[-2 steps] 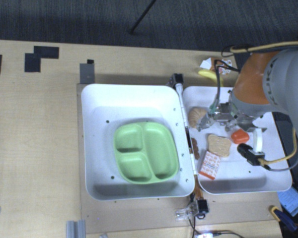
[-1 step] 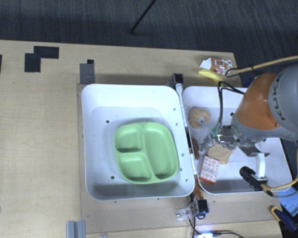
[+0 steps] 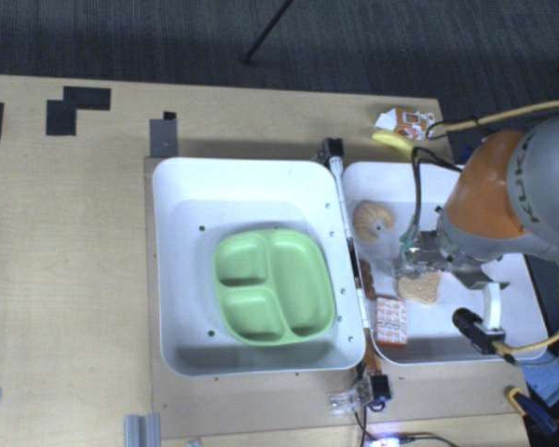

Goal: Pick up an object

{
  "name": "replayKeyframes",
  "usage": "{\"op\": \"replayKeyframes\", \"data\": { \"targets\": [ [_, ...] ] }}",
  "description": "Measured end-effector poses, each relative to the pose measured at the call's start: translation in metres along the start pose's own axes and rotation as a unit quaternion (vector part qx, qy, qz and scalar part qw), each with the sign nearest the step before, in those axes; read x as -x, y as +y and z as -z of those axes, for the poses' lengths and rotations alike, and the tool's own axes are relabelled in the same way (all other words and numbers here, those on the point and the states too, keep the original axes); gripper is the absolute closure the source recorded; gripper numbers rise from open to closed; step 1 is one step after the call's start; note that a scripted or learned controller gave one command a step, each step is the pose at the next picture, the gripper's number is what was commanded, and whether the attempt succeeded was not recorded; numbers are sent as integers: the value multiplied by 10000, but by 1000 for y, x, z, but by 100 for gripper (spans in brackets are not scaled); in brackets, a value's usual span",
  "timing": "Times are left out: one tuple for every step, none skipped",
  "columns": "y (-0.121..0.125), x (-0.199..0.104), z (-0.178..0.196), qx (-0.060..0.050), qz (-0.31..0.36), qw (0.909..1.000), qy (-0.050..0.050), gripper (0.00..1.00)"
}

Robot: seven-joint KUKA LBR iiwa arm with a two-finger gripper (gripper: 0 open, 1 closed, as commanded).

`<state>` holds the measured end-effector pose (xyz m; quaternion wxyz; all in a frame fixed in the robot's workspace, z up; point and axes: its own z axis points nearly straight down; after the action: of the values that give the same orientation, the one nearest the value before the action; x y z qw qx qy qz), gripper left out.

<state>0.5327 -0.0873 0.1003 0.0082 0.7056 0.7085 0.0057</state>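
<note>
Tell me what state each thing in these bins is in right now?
green divided plate: lying flat in the left bin, its compartments bare.
tan shell-shaped piece: loose in the right bin.
patterned packet: lying flat near the front wall.
tan flat piece: directly under the gripper.

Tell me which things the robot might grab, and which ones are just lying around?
For the job:
gripper, low in the right bin
tan flat piece just under it
round tan thing
patterned box

Just lying about:
green divided plate in the left bin
crumpled wrapper on the bench
</note>
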Motion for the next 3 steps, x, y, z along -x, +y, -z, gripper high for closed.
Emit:
{"op": "replayKeyframes", "data": {
  "targets": [
    [-1, 0, -1, -9, 1, 10000, 1, 0],
    [1, -1, 10, 7, 12, 10000, 3, 100],
    [1, -1, 10, 5, 14, 10000, 3, 0]
  ]
}}
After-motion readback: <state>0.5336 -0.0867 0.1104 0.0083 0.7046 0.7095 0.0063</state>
